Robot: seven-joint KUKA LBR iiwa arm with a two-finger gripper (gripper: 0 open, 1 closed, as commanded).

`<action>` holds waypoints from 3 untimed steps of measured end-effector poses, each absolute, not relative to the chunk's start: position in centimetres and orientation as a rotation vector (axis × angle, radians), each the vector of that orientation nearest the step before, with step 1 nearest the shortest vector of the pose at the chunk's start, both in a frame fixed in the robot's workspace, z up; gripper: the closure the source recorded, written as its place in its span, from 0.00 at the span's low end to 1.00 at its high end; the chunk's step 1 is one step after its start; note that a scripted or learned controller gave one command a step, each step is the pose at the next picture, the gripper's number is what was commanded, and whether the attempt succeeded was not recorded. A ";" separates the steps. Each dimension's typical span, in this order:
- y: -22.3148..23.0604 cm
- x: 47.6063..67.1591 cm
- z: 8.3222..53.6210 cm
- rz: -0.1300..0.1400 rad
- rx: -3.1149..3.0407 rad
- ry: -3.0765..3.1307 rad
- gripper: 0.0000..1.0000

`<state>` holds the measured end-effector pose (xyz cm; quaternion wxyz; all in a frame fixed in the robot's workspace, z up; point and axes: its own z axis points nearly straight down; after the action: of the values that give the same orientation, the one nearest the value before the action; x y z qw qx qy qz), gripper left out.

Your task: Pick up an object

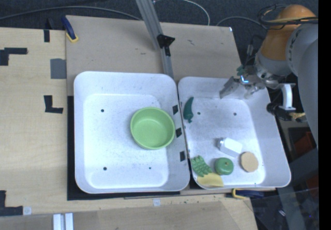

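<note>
My gripper (231, 88) hovers over the far right corner of the right bin (269, 136), its fingers spread apart with nothing between them. Well below it in that bin lie a small white block (229, 146), a tan round disc (249, 162), a green round object (224, 166), a leafy green piece (199, 164) and a yellow piece (210, 180). A dark green slender object (188, 109) lies near the bin's left wall. A green bowl (152, 128) sits in the left bin (93, 136).
A grey metal pole (150, 12) slants down from the top to the divide between the bins. Cables lie on the dark floor behind the bench. The arm's grey and orange body (289, 43) stands at the right.
</note>
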<state>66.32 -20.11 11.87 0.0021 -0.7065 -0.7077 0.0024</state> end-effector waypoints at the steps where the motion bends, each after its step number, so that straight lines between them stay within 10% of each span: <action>1: -20.1 66.5 13.2 0.005 -2.217 -2.226 1.00; 3: -19.5 66.2 24.7 -0.004 -2.223 -2.227 1.00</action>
<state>66.17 -19.47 24.67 -0.0025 -0.7066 -0.7076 -0.0013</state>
